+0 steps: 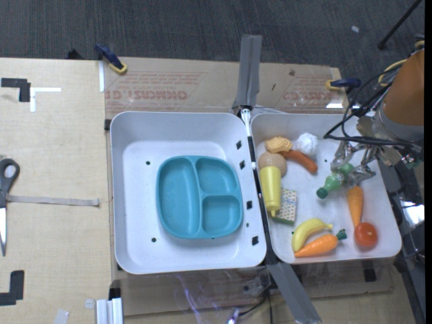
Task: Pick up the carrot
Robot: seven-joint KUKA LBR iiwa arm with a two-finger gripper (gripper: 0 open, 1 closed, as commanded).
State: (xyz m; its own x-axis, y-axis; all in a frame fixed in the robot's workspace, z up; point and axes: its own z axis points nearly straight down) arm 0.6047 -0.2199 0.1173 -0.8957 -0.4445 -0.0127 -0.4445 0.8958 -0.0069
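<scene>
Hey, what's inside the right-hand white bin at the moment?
The right bin holds toy food: a carrot, a second carrot, a banana, a tomato, a yellow bottle and a green bottle. The gripper covers the corner beneath it.

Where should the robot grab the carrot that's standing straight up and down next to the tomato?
Probably around its thick upper half. That carrot lies flat in the right bin, fat end toward the gripper, tip pointing at the tomato. Coming straight down from above, fingers closing across its width, looks best: both long sides seem free, while the green bottle crowds its top.
</scene>
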